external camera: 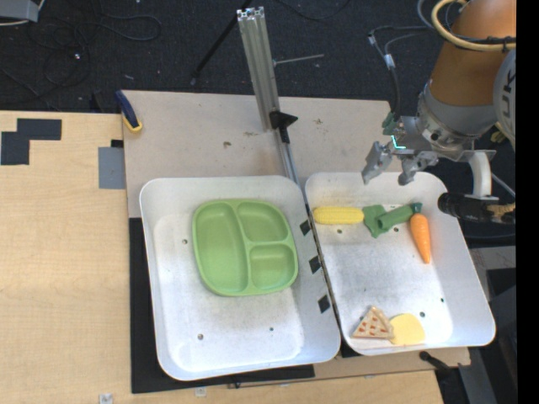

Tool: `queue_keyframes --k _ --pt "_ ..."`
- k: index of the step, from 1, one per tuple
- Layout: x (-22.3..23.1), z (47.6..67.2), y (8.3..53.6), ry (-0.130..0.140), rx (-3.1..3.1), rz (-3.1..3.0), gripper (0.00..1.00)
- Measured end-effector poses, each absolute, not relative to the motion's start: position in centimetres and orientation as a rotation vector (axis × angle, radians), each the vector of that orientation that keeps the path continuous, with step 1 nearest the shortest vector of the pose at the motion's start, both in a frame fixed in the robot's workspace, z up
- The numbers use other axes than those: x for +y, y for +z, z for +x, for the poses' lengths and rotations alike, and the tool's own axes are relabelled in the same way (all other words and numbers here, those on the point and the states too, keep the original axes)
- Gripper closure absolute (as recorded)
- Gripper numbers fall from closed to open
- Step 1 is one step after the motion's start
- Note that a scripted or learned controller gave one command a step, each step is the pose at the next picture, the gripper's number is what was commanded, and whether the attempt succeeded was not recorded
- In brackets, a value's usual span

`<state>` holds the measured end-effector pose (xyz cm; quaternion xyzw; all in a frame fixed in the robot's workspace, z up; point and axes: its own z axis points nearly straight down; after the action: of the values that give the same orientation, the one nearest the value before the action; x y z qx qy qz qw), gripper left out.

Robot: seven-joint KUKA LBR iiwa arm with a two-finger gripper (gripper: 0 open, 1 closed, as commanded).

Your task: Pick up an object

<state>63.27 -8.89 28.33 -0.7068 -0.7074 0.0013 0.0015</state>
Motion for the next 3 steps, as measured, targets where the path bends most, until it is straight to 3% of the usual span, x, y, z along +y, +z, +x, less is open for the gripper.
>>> queue_keyframes --k 1,3 --pt "-8.9 63.3 28.5 0.001 -2.222 -2.22 0.0" --pt "-9.2 63.2 16.9 0.009 -2.216 -2.218 0.0"
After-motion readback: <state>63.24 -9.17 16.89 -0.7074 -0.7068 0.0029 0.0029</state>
